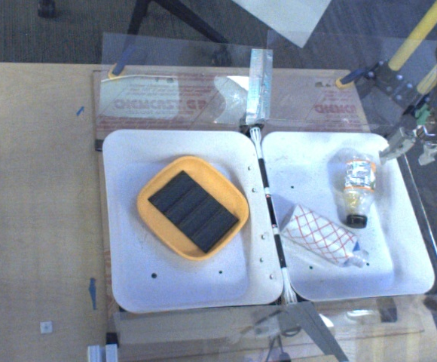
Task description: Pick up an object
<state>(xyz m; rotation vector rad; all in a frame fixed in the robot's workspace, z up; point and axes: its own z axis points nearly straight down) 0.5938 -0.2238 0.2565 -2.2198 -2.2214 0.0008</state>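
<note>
A small bottle (357,189) lies in the right bin (411,270), long axis running near to far, dark cap nearest; its label is unreadable. A red-checked paper tray (320,232) lies beside it. The tool (407,138) hovers at the bin's far right corner; its grip cannot be told.

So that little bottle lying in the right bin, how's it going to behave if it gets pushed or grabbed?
The bottle lies on its side, so a sideways push would probably make it roll across the right bin. Its clear body looks like thin plastic, likely light and slick, and it may slip from a loose pinch. The dark cap end seems narrower, so it could pivot when nudged.
</note>
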